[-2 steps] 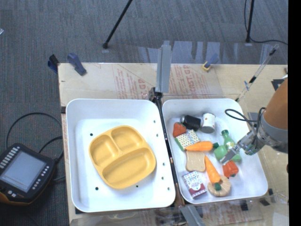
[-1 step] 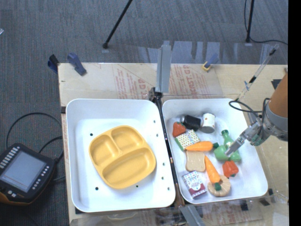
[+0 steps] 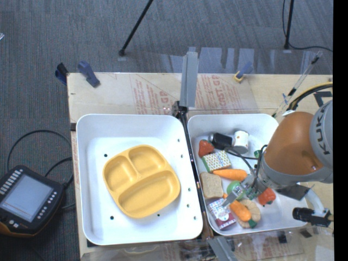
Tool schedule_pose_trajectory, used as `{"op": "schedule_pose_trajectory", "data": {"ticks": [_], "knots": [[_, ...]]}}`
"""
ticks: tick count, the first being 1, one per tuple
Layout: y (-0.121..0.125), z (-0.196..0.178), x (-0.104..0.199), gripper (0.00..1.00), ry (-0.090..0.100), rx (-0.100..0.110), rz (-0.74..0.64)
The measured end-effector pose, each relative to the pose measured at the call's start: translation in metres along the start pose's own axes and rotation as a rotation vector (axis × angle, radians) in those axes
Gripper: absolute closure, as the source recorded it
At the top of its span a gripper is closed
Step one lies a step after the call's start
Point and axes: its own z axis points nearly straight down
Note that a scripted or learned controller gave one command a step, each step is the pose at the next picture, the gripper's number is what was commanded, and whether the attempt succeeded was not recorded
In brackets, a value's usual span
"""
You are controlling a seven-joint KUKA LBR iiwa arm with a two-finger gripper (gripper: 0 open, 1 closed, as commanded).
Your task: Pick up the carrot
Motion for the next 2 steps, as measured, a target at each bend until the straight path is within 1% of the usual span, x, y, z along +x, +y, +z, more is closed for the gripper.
{"op": "schedule_pose_trajectory", "data": {"ticks": [1,2], "knots": [[-0.001,-0.004,0.000,1.00,0.008,0.004,0.008],[0.072,-0.110,-0.013,1.00,0.000,-0.001,0.113]]}}
